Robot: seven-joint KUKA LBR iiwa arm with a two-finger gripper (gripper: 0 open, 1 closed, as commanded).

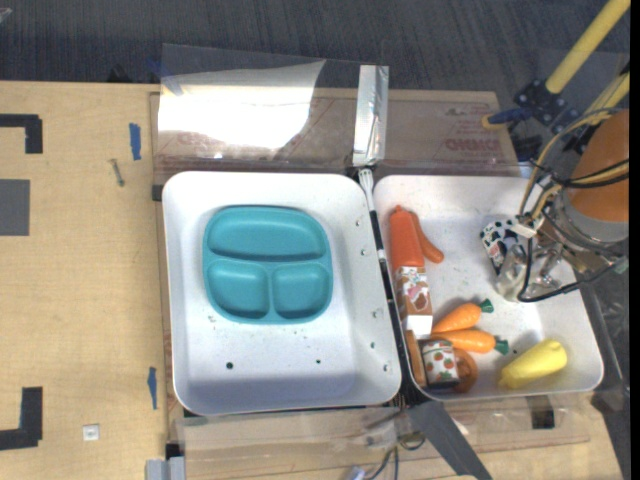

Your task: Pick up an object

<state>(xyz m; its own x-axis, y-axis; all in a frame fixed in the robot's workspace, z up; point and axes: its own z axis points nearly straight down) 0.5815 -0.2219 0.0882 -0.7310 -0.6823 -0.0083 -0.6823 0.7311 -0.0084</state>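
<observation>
The tan wooden counter (70, 268) carries 2 shallow white plastic bins. The left bin (190, 368) holds a teal 3-compartment plastic tray (267, 263). The right bin (455, 203) holds an orange bottle (405, 243), a yellow toy lemon (533, 362), 2 toy carrots (466, 330) and a small jar (440, 361). The gripper (525, 268) sits low over a black-and-white spotted toy (498, 236) near that bin's right side; how its jaws stand, I cannot tell.

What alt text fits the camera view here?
The arm's gripper hangs low over the right bin, beside a black-and-white spotted toy; toy carrots, a yellow lemon-like toy and an orange bottle lie nearby. The left bin holds a teal divided tray.
</observation>
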